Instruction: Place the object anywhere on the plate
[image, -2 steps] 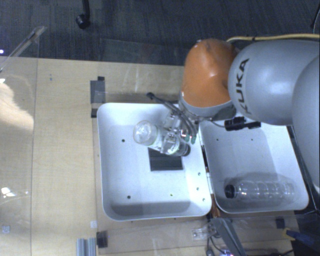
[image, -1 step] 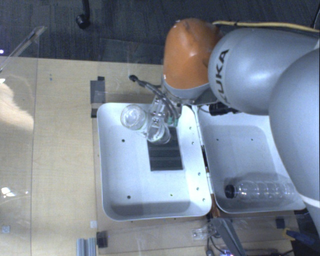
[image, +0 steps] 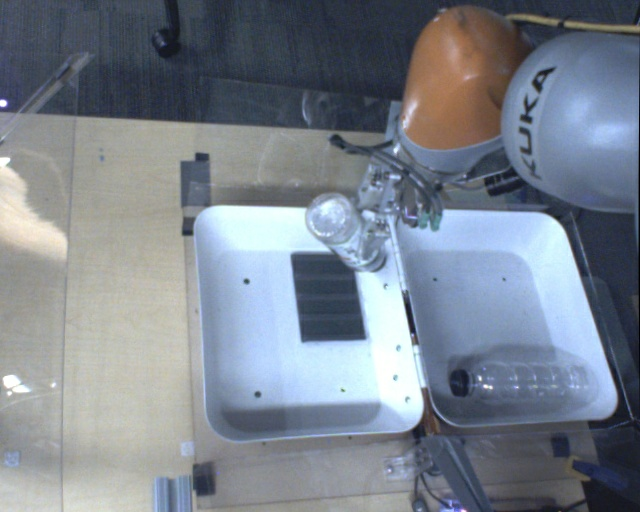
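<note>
Grey arm reaches in from right — end effector pointing down.

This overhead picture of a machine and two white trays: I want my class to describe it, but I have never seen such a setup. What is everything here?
One camera looks down at a slant on a wooden bench. The grey and orange shape at the top right is a robot arm reaching in. At its tip is a two-finger gripper, and a clear plastic cup sits right at it, tilted above the left tray. Whether the cup is truly gripped cannot be told from here. A dark rectangular plate lies flat in the left tray; that is where the object should go. A clear plastic bottle with a dark cap lies on its side in the right tray.
</note>
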